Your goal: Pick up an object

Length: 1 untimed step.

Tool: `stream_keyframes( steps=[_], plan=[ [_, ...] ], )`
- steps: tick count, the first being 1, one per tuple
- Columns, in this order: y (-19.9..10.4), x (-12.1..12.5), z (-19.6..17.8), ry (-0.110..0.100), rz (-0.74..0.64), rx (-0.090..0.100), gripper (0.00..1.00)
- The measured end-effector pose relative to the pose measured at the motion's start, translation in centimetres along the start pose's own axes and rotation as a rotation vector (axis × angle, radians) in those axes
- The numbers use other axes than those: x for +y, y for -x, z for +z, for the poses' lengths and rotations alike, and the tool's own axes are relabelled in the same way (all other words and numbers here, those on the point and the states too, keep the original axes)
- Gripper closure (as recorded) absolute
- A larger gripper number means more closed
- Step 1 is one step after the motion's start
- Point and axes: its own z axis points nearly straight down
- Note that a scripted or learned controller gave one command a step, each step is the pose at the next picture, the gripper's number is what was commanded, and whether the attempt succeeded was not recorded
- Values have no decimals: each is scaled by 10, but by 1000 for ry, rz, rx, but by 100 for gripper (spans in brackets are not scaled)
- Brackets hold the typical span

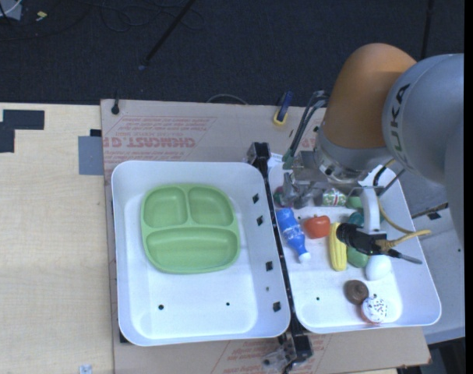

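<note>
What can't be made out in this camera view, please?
All in the camera view:
- Right bin: its far end lies under the arm.
- Green item: mostly covered by robot hardware, kind unclear.
- Speckled white ball: markings too small to read.

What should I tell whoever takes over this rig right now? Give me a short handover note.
Claw: over the far left part of the right bin; open or shut can't be told, and nothing is visibly held.
Things: the right bin holds a blue tube, a red piece, a yellow piece, a brown disc and a speckled white ball. The left bin holds a green divided plate.
Done: no pick shows as made.
Left: grasp and lift one object; the blue tube and red piece lie nearest the claw.
</note>
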Motion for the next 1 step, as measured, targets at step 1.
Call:
stream_keyframes(
  steps=[1],
  plan=[
    [-3,-8,-4,-3,-1,0,100]
  ],
)
